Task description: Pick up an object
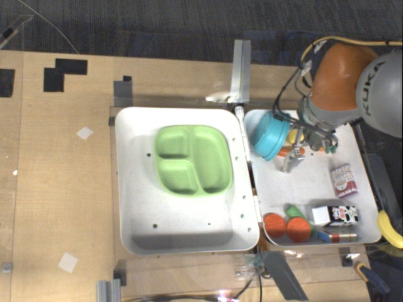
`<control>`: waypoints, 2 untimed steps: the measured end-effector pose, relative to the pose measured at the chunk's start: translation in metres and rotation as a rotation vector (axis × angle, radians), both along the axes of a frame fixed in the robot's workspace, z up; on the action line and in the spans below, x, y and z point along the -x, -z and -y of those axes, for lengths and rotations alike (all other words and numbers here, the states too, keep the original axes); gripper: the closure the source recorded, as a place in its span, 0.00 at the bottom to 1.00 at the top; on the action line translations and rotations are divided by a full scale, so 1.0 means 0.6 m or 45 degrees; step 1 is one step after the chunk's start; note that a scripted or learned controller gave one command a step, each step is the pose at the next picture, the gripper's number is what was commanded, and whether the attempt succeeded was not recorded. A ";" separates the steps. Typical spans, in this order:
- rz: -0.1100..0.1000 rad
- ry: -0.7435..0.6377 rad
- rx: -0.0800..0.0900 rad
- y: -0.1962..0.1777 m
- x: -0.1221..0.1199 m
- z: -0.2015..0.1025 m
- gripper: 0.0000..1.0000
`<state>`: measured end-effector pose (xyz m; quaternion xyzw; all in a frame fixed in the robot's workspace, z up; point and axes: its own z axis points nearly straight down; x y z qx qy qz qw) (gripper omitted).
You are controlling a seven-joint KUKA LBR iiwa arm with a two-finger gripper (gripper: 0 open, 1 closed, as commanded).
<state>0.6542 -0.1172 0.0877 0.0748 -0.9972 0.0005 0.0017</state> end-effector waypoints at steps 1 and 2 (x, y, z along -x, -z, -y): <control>0.018 0.127 0.009 -0.002 0.005 -0.046 0.00; 0.021 0.222 -0.001 -0.003 0.066 -0.048 0.00</control>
